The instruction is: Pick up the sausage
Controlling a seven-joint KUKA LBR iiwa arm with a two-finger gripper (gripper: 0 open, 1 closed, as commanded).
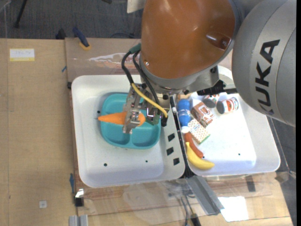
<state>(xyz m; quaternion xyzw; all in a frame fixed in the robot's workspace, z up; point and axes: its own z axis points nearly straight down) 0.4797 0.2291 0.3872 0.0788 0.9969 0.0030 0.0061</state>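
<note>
The small red sausage (pixel 194 145) lies in the right-hand shallow white bin (pixel 254 159), close to the central divider (pixel 175 140) between the two bins, just above the yellow plastic banana (pixel 198 157) and apparently touching it. A patterned snack box (pixel 201 134) sits just past the sausage on the side away from the divider, and a blue bottle (pixel 183 111) stands further up along the divider.

The grey metal two-finger gripper (pixel 129 126) hangs on the other side of the divider, over the teal divided plastic plate (pixel 141 142) in the left-hand white bin (pixel 94 164), right above an orange toy carrot (pixel 114 118) resting on that plate. Its fingers point down and look fairly close together, though cables and the wrist crowd the view, so I cannot tell for sure whether they grip anything.

As for progress, nothing of the task looks done: the sausage rests untouched in its bin, well apart from the gripper. What remains is everything: crossing the divider, lining up over the sausage, descending, closing and lifting.
</note>
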